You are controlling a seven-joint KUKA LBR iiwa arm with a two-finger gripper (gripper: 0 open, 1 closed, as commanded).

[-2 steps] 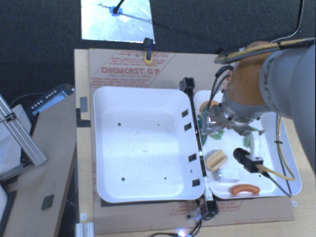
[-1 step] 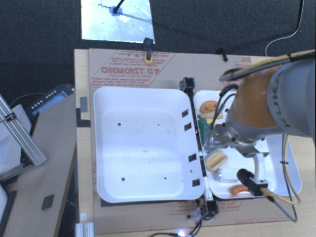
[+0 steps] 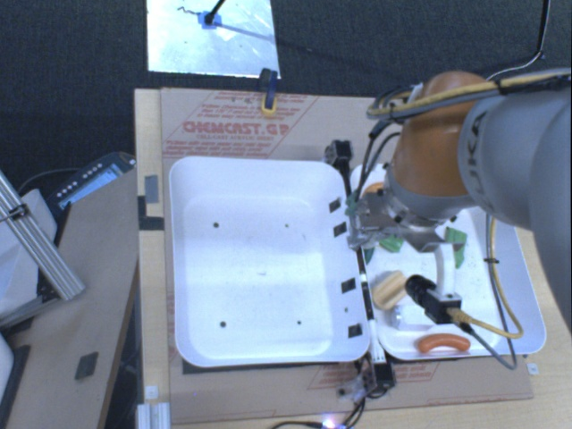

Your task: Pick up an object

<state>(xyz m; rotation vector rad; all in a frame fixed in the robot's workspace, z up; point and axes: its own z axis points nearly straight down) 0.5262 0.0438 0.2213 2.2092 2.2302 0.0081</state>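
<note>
My gripper (image 3: 384, 237) hangs low over the left part of the right bin (image 3: 527, 324), close to the divider between the bins. The grey wrist and orange band cover most of it. A green object (image 3: 391, 243) peeks out right beneath it, and another green piece (image 3: 457, 240) lies to its right. A tan rounded object (image 3: 389, 289) rests just below the gripper near the divider. An orange-red sausage-shaped item (image 3: 442, 343) lies at the bin's front edge. A small orange thing (image 3: 374, 189) shows at the bin's back, partly behind the arm.
The left bin (image 3: 192, 186) sits beside the right one on a cardboard sheet (image 3: 232, 123). A yellow and blue clamp (image 3: 267, 94) stands at the board's far edge. Grey equipment (image 3: 54, 266) sits off the bench's left side.
</note>
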